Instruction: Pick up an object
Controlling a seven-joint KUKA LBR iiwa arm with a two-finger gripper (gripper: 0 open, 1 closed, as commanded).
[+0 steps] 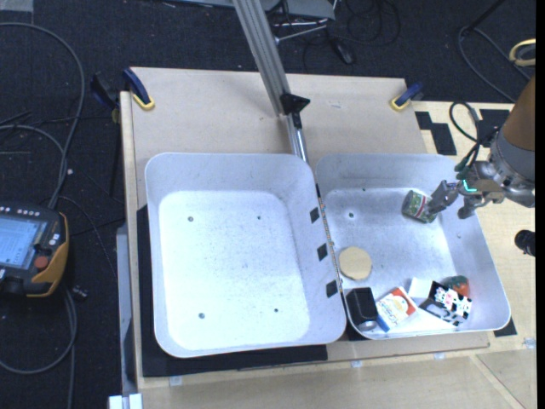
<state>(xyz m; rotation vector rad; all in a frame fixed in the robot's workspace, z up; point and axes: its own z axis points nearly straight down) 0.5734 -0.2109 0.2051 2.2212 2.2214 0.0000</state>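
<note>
My gripper (450,210) hangs over the right side of the right bin (387,170), fingers spread and open with nothing between them. A small green and silver can-like object (415,204) lies on its side just left of the left finger (437,203), right beside it; contact cannot be judged. Further forward in the same bin lie a round tan disc (356,263), a black block (362,304), an orange and white packet (397,306) and a black-and-white patterned item (447,301).
The left bin (157,177) stands beside the right one, their walls meeting near the middle. A slanted metal pole (266,45) rises behind the bins. A teach pendant (25,250) lies on the floor to the left.
</note>
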